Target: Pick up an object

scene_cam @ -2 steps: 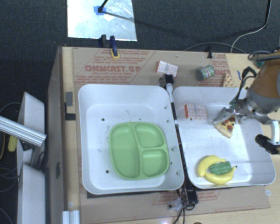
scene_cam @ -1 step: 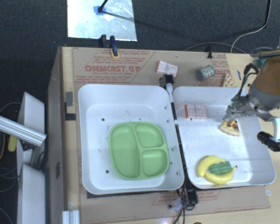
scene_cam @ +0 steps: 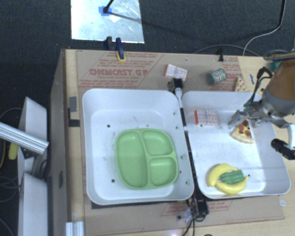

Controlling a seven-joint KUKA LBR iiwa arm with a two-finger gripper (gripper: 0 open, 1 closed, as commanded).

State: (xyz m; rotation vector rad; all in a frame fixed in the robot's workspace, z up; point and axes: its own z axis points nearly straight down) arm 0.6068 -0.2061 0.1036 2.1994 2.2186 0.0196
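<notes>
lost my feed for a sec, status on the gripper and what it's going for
Gripper low in the right bin, right at the pizza slice; grip unconfirmed. Banana and small red-and-white box lie apart. Nothing blocking.

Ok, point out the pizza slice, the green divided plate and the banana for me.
pizza slice (scene_cam: 243, 132), camera view, middle of its topped face.
green divided plate (scene_cam: 130, 156), camera view, floor of its large left compartment.
banana (scene_cam: 215, 175), camera view, its yellow curved left end.
</notes>
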